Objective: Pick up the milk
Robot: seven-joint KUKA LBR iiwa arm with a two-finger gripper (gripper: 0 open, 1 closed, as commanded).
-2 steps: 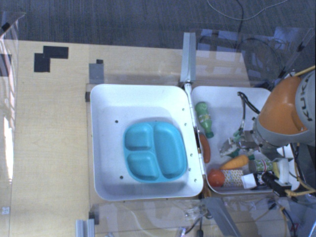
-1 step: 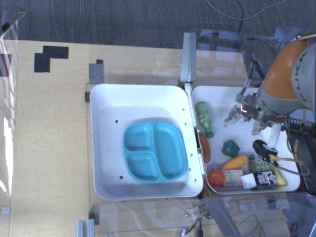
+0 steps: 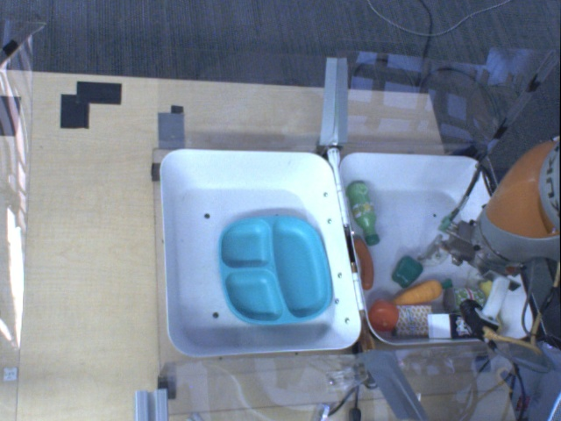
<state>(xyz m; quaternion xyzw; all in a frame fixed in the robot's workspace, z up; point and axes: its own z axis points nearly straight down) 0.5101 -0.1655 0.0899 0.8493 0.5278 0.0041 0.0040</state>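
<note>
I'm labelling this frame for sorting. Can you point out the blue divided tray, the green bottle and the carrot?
blue divided tray (image 3: 302, 266): camera view, floor of its large right compartment.
green bottle (image 3: 362, 209): camera view, middle of its body.
carrot (image 3: 419, 293): camera view, middle of its orange length.

Bright, even overhead light; no hard shadows anywhere. Left white bin (image 3: 184, 235) shows a soft grey gradient on its floor around the blue divided tray (image 3: 276, 268), well left of the arm. Right white bin (image 3: 412, 191) reads near blown-out along its far wall, just above-left of the orange band (image 3: 526, 204). Clear panels (image 3: 17, 191) at the far left edge carry pale streaky reflections; more glare on the panels (image 3: 473, 86) above the arm. Overall slightly soft, low resolution; small items by the wrist smear together. Orange band blurred at its edge.
</note>
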